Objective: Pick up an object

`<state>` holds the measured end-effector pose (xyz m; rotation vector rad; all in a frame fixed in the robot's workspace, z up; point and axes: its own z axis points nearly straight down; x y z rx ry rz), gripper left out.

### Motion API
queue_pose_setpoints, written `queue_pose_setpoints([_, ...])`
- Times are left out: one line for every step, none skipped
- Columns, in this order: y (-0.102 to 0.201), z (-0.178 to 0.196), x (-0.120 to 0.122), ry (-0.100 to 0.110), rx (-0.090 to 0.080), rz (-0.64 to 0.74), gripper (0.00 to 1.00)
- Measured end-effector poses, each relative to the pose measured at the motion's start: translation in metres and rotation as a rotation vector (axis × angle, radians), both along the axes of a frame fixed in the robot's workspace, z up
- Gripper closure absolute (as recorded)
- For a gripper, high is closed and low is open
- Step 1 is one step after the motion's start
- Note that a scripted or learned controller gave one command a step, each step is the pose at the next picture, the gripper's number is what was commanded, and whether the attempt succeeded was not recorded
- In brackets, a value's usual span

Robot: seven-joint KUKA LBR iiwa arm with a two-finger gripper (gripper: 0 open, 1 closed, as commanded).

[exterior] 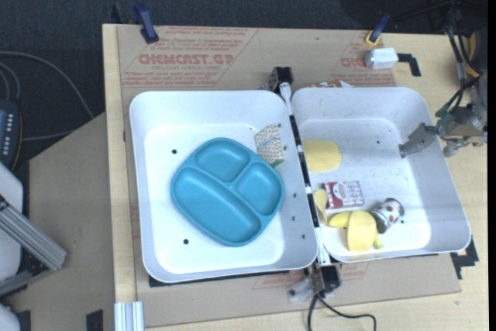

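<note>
Printed in red across the surface [186, 50] behind the bins: "CHEMCAST GP", smaller lines unreadable.

One fixed camera looks down at a slant from above the desk [232, 50], taking in both bins [155, 167] together.

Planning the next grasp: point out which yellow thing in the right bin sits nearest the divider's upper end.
The pale yellow block, lying alone in the upper part of the right bin. The other yellow pieces cluster low down beside the red-and-white carton.
</note>
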<state>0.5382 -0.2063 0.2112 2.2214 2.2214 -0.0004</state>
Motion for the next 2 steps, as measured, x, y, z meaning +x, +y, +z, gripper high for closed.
queue_pose_setpoints([0.042, -0.013, 0.097, -0.001, 0.001, 0.002, 0.00])
queue_pose_setpoints([0.017, -0.098, 0.029, 0.003, 0.000, -0.001, 0.00])
